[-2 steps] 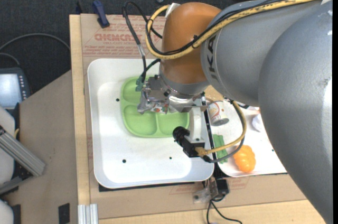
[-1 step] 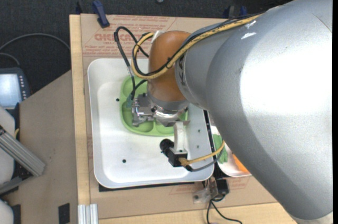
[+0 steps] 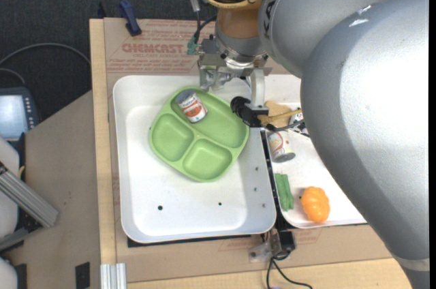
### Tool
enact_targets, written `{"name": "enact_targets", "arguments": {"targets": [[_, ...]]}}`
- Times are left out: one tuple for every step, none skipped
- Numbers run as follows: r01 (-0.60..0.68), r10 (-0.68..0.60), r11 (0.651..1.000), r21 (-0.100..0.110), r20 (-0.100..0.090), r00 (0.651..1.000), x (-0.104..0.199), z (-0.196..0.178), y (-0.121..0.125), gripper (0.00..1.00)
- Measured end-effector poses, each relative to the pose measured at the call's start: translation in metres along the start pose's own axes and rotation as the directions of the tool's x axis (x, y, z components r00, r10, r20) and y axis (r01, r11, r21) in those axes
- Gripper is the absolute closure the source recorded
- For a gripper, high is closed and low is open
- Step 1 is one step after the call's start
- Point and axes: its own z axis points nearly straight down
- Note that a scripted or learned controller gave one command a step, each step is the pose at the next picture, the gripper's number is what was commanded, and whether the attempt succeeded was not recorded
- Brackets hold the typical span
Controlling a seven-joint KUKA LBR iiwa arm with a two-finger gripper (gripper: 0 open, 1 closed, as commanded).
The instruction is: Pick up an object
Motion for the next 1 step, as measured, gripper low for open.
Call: {"name": "enact_targets", "arguments": {"targets": [[0.008, -0.008, 1.000, 0.022, -0.008, 1.000, -0.0145, 0.0808, 0.0061, 1.00]]}}
